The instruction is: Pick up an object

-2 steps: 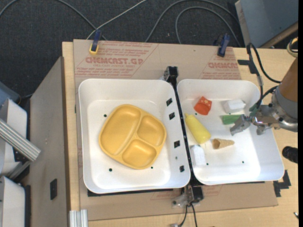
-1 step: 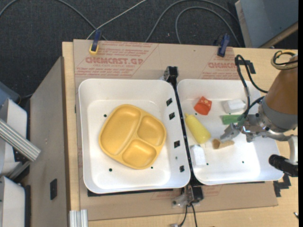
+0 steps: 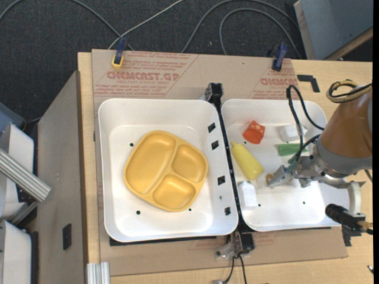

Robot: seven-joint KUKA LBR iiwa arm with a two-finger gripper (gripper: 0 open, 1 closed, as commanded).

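The right bin [image 3: 283, 222] holds several small objects: a red piece [image 3: 253, 132] at the back, a yellow bottle-shaped object [image 3: 246, 161] along the left wall, a green piece [image 3: 288, 149], a white block [image 3: 289, 133] behind it, and a white block [image 3: 247, 194] near the front left. My gripper [image 3: 276, 178] hangs low over the middle of this bin, just right of the yellow object and in front of the green piece. Nothing is visibly held in it.
A yellow divided plate [image 3: 166, 170] lies in the left bin [image 3: 104, 158]. A black divider [image 3: 222, 158] runs between the bins. Cables [image 3: 299, 108] loop off the arm over the right bin's back edge. Blue clamps [image 3: 119, 57] pin the board behind.
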